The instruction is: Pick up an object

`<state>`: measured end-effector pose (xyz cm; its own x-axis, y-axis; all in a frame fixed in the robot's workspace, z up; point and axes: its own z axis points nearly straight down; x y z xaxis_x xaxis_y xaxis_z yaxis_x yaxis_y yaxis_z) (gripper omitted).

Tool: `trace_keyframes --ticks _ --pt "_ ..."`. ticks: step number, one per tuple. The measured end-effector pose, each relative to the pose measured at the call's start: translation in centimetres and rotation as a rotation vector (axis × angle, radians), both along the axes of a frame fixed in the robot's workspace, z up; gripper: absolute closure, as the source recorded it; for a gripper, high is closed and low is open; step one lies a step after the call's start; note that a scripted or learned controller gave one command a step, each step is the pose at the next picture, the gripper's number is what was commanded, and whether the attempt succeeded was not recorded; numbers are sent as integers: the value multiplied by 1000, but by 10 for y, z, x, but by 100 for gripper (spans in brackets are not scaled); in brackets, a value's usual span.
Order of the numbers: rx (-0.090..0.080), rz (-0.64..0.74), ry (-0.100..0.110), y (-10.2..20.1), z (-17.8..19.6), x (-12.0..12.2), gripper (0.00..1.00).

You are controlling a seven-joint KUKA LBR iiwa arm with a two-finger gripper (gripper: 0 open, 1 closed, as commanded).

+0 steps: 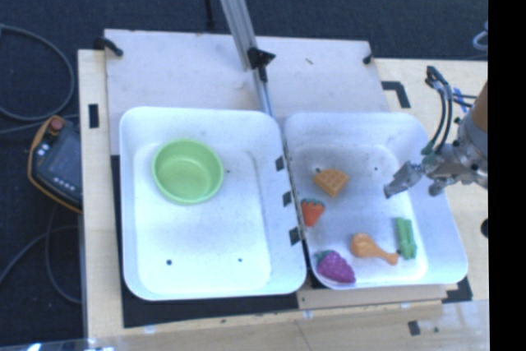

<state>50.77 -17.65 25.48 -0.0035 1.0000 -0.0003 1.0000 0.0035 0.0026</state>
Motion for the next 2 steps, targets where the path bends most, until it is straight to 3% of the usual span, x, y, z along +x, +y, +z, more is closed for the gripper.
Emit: trace_keyframes --ticks 1,2 --pt "0 -1 0 0 0 0 0" --pt "-1 -6 5 5 -50 8 0"
